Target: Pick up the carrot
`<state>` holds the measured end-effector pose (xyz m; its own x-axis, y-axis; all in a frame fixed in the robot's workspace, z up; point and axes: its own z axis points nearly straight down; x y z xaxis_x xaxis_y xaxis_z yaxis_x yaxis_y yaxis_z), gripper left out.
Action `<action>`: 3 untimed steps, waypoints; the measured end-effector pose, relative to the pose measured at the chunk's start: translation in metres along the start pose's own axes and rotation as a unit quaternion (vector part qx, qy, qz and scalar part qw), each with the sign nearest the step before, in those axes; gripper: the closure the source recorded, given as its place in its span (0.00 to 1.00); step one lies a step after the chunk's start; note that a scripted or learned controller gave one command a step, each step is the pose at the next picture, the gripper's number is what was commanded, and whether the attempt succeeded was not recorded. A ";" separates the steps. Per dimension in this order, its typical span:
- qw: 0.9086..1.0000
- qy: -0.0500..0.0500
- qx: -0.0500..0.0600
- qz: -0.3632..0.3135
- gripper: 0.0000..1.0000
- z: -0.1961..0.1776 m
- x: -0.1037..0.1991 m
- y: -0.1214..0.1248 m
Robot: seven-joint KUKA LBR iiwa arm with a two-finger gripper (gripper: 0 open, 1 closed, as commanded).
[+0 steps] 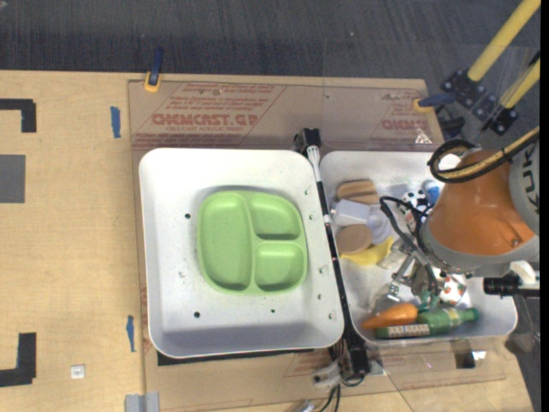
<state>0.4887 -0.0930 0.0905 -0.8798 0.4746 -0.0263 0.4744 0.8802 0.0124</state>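
Camera view, looking down at a slant. The grey arm with its orange band reaches in over the right shallow white bin, and the metal two-finger gripper hangs low among the clutter there. Whether it is spread or pressed together cannot be told, since cables and bright metal parts overlap at its tip; nothing is visibly pinched.

The task's thing, a slim orange carrot, lies flat just below and slightly left of the gripper, near the bin's front wall. A green bottle-shaped item lies end to end with it on the arm's side, seemingly touching it. Above and left of the gripper lie a yellow banana-like piece, a pale cup-like object and a tan bread-like piece.

Well to the left of the gripper, the left shallow white bin holds a light green divided plastic plate.

Likely hazards, judged from this layout:
- The carrot is narrow and rounded, so an off-centre closure may roll or squeeze it out.
- The neighbouring green item may be caught or nudged instead.
- The nearby front wall leaves little room, so the gripper may strike it.
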 end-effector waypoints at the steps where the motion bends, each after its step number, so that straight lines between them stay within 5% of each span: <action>1: 0.975 -0.010 -0.004 -0.222 0.00 -0.003 -0.004 0.005; 2: 0.963 0.000 0.001 -0.269 0.00 0.001 -0.022 -0.045; 3: 0.964 -0.011 -0.001 -0.265 1.00 -0.013 -0.026 -0.041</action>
<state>0.4920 -0.1420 0.1032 -0.9978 -0.0430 -0.0496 -0.0427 0.9991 -0.0071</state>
